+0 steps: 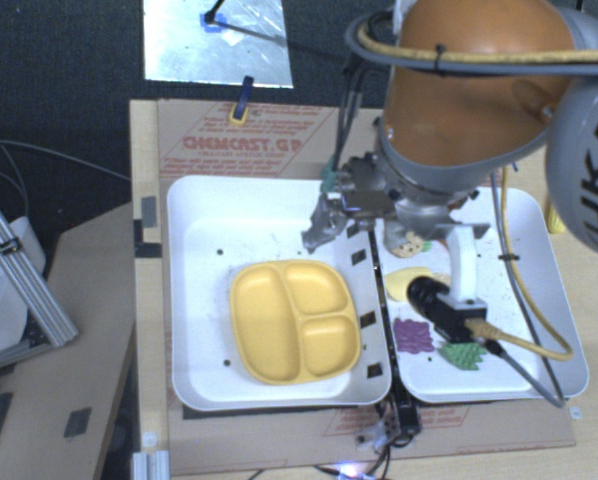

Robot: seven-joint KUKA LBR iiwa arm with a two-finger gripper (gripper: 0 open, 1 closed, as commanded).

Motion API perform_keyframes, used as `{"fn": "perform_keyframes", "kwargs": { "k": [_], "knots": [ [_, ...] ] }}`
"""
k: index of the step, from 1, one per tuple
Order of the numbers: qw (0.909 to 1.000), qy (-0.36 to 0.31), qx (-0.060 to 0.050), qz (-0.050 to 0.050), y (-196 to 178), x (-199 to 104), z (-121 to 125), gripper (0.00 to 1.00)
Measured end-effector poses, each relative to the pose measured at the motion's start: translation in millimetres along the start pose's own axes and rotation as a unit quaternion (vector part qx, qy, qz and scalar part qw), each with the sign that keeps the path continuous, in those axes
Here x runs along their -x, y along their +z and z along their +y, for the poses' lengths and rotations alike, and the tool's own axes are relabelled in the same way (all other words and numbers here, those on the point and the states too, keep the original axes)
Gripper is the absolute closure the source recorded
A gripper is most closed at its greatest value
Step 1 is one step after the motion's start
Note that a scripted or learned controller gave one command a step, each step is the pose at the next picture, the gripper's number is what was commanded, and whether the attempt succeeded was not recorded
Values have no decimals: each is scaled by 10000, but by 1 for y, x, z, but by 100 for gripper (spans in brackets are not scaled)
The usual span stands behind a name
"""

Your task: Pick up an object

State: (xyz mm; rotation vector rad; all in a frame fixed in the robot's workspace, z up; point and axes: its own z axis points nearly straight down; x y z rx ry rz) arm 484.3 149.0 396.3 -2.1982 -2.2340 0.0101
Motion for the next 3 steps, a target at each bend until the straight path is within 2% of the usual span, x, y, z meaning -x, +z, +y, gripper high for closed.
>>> {"fn": "perform_keyframes", "kwargs": {
  "k": [1, 3],
  "knots": [
    [10000, 57, 74, 7, -18, 7, 3, 100],
    [9999, 30, 95, 21, -40, 7, 4, 100]
  ]
}}
